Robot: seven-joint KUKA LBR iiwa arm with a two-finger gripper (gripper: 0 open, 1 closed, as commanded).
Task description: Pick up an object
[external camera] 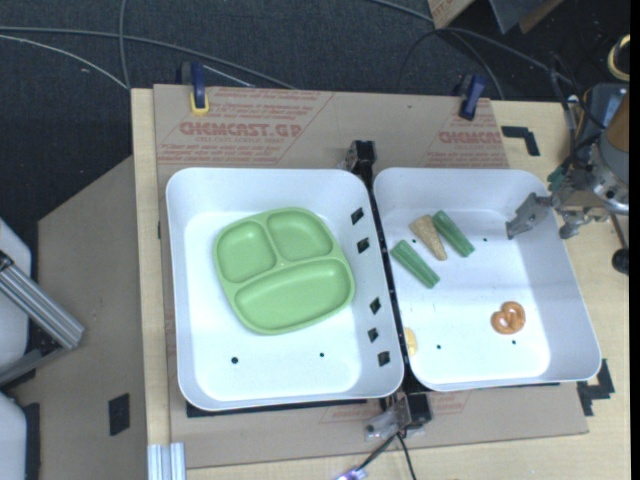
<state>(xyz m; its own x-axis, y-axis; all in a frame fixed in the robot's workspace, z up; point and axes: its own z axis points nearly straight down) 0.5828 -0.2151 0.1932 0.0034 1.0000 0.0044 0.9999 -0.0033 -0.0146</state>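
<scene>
Two smooth white plastic bins, left [190,298] and right [560,298], with a slight sheen. A matt pale-green plastic divided plate [285,270]. The bench top [140,268] looks like tan board with a printed protective film. Matt grey metal gripper [545,216].

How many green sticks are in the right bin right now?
2. One green stick lies near the bin's left wall, by the divider. The other green stick lies up and to its right, beside a tan piece. None seems hidden.
</scene>
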